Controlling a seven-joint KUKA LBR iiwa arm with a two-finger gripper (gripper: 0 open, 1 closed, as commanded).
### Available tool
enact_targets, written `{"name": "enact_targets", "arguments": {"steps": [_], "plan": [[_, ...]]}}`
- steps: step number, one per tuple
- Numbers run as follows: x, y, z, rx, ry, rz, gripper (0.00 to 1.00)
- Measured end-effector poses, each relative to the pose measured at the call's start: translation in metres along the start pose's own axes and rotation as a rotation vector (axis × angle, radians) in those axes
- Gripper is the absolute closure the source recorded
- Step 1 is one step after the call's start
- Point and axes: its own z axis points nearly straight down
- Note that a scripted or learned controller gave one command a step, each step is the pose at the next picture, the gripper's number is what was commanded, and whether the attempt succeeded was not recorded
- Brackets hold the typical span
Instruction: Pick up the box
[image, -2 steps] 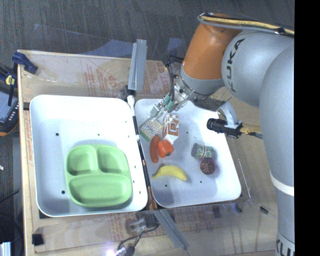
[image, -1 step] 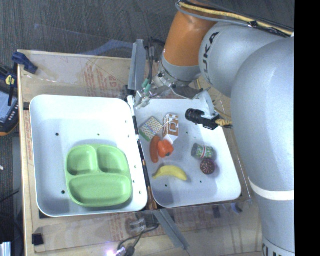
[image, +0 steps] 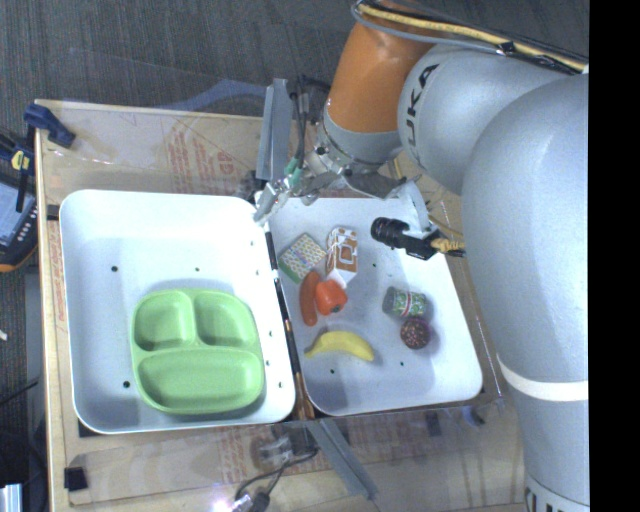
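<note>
Grey KUKA arm (image: 520, 250), orange band above the wrist, sits nearest the lens and hides the bench's right side. Its two-finger gripper (image: 280, 192) hangs over the far end of the divide between the bins; whether it is wide or narrow, cannot tell. Nothing seen held.

Left of and nearer than the gripper: shallow white left bin (image: 90, 300) holding a green three-compartment plastic tray (image: 197, 352).

Right of and just nearer than the gripper: shallow white right bin (image: 450, 370).
- small white-and-orange carton box (image: 343, 250), the target, near the gripper, apparently touching a red-orange toy vegetable (image: 322, 296)
- flat patterned packet (image: 300, 256) beside the box, on the gripper's side
- yellow banana (image: 341, 346), small printed can (image: 405, 302), dark red berry (image: 415, 334) further off

Step, as judged: approach; box not yet grasped. Next move calls for shifting right and nearer to sit over the box, then descending clear of the packet and vegetable.
</note>
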Motion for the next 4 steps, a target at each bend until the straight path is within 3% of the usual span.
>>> {"name": "enact_targets", "arguments": {"steps": [1, 2, 3, 4], "plan": [[-0.040, -0.024, -0.045, -0.001, -0.001, -0.138, 0.00], [-0.083, -0.026, -0.021, -0.003, -0.002, -0.224, 0.00], [-0.085, -0.028, 0.143, 0.005, -0.012, -0.239, 0.00], [-0.086, -0.028, 0.132, 0.007, -0.015, -0.240, 1.00]]}}
